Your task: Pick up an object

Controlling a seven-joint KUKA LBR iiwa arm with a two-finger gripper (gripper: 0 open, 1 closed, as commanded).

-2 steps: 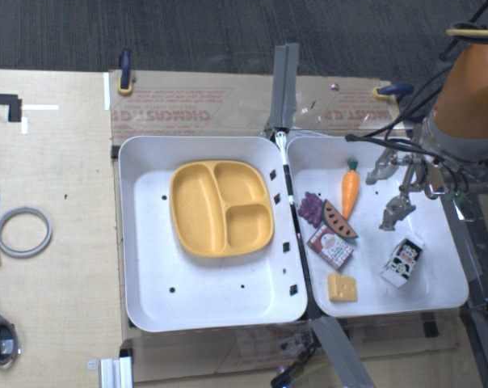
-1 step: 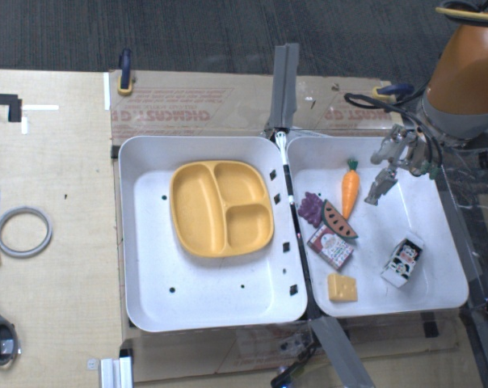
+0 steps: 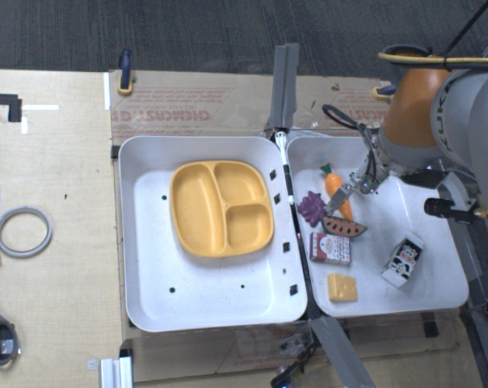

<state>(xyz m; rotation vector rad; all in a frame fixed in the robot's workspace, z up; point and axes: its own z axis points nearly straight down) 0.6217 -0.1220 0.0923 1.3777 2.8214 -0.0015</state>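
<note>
Gripper (image 3: 341, 202) down in right bin (image 3: 438, 293), fingertips at carrot (image 3: 336, 189); whether open or closed, cannot tell. Grapes (image 3: 312, 208) just left, watermelon slice (image 3: 344, 226) just below. Red carton (image 3: 330, 249), cheese (image 3: 342, 288), cow-print carton (image 3: 402, 263) nearer front. Yellow plate (image 3: 222, 208) in left bin (image 3: 147, 297).

orange carrot (image 3: 334, 186) lies in right bin (image 3: 438, 293)

Both white bins (image 3: 147, 297) are looking like smooth, slightly glossy plastic. The yellow plate (image 3: 222, 208) is showing a matt plastic finish. The bench (image 3: 58, 297) is looking like pale, matt wood, with cardboard (image 3: 195, 105) lying along its far edge.
</note>
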